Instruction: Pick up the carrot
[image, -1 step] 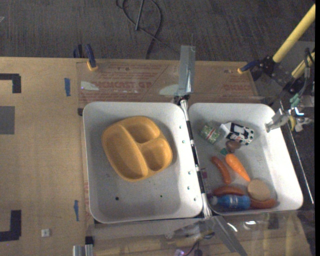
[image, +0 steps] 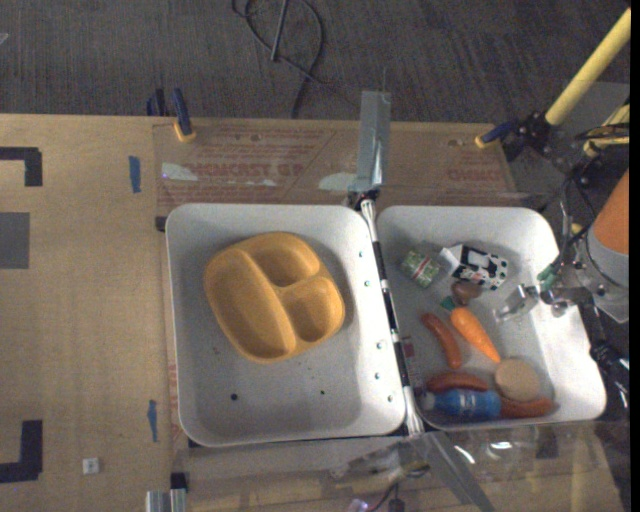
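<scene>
- One gripper (image: 522, 300) hangs over the right part of the right bin (image: 541, 232), its metal fingers standing a little apart with nothing between them, though glare makes their outline hard to read.
- Just left of it lies the carrot (image: 476, 335), on the bin floor, slanting from upper left to lower right, apart from the fingers.
- Beside the carrot's left side is a red sausage (image: 443, 340), near but separate.
- At the carrot's upper end sits a small brown piece (image: 466, 292), and above that a black-and-white carton (image: 478, 266) with a green can (image: 421, 267) to its left.
- Along the bin's near edge lie a second sausage (image: 458, 381), a blue bottle (image: 466, 404) and a round tan bun (image: 517, 379).
- Further left, the left bin (image: 190, 330) holds a yellow divided plate (image: 273, 295) with three compartments.
</scene>
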